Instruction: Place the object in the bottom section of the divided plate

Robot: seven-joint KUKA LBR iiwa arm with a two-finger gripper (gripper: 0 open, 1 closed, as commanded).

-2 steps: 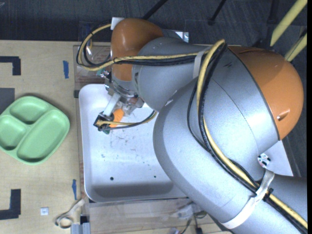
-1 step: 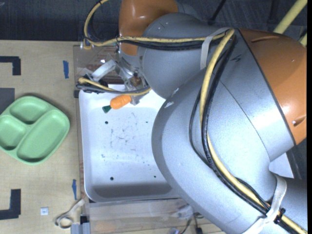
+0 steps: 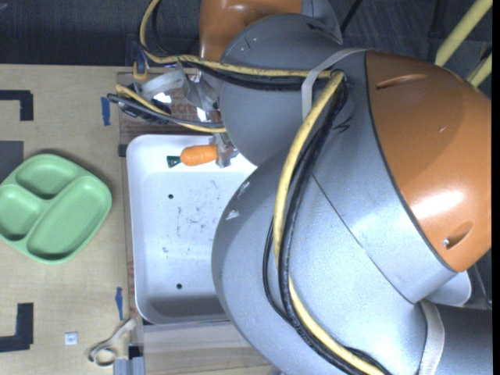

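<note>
The toy carrot [image 3: 197, 155] lay at the white bin's [image 3: 148, 209] upper edge, its end at the gripper [image 3: 224, 153], whose grasp I could not tell; it looked light, stiff, smooth; best taken mid-body.

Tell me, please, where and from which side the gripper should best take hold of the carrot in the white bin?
Probably across the orange body of the carrot, near its middle, coming from above. It lies flat and lengthwise near the white bin's top wall, green tip pointing left, so closing across its narrow width seems safest.
</note>
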